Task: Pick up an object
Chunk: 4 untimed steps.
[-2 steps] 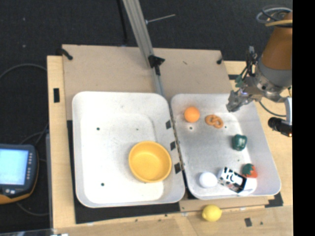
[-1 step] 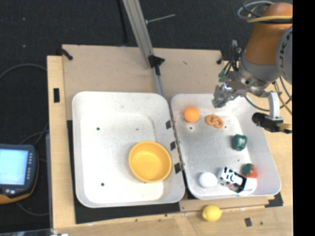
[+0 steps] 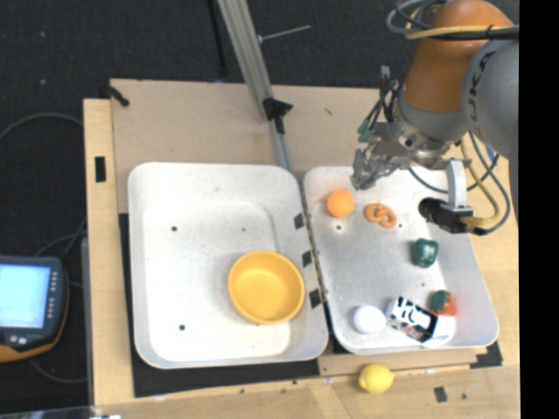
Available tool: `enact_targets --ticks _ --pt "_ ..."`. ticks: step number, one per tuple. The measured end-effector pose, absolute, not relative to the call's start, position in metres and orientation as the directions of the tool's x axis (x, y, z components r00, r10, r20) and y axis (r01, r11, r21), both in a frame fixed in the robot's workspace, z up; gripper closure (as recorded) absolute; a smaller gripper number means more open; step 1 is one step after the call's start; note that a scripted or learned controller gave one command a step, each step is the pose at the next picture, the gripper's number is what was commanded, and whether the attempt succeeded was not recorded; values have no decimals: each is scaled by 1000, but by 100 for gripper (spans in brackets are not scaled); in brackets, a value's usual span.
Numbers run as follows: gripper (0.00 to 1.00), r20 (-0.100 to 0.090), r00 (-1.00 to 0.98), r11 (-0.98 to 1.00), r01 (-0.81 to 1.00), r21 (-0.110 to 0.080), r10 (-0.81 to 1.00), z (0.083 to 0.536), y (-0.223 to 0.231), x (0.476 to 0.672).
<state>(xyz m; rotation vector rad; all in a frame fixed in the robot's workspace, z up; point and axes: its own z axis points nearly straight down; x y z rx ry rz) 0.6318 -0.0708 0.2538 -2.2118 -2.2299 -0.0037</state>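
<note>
My gripper [image 3: 365, 176] hangs over the right bin [image 3: 454, 321]; its grip I cannot tell. Tan bench [image 3: 188, 125], black floor [image 3: 52, 33], a lit screen [image 3: 24, 297] left.

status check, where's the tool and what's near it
Tool over the right bin's far left corner, nothing seen in it. Orange ball just below it, pretzel beside. Nothing in the way.
</note>
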Motion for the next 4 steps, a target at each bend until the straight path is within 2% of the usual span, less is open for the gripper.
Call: enact_targets --ticks 1,3,4 --pt "100 2 -3 3 1000 0 1000 257 -14 629" --pt "100 0 -7 7 1000 1 1000 245 85 652" --pt "0 -1 -3 3 1000 1 1000 245 82 652"
